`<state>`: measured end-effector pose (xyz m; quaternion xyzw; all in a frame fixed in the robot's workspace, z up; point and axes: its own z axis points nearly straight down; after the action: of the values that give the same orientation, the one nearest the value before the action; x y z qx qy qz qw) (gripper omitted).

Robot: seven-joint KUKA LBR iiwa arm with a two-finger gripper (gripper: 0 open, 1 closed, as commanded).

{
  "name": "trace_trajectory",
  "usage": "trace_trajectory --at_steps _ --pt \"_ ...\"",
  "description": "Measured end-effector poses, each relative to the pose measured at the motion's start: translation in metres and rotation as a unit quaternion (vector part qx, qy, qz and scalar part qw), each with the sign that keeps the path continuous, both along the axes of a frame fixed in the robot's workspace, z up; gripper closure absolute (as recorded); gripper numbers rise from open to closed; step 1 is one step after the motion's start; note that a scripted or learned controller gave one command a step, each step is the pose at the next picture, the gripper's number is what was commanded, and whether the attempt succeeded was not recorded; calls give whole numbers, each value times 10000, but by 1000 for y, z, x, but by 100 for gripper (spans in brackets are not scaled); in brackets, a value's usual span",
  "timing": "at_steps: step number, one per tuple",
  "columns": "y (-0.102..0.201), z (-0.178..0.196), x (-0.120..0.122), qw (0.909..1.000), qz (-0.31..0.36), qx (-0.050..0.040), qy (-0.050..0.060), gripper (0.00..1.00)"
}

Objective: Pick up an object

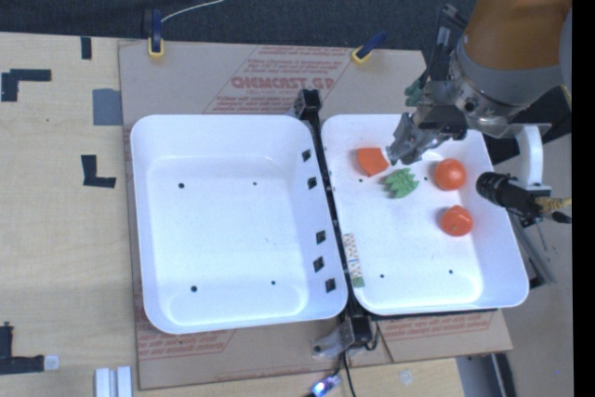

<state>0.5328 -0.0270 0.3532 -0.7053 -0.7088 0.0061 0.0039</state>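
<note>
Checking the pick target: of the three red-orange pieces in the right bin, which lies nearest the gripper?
The blocky orange piece, just left of the gripper. The two round red pieces lie farther right and lower.

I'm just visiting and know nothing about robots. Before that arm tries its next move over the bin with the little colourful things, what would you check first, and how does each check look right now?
1. Things to pick lie in the right bin: ok. An orange block, a green piece and two red balls are there.
2. Gripper is above that bin: ok, near the orange block and green piece.
3. Something between the fingers: cannot tell.
4. Fingers open or shut: cannot tell.
5. Objects spaced apart for a clean grab: ok for the red balls; the green piece and orange block sit close together.
</note>
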Motion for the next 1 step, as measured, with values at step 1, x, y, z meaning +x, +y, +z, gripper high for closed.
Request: trace_trajectory --at_steps 1 --pt "0 8 1 10000 6 -4 19 100"
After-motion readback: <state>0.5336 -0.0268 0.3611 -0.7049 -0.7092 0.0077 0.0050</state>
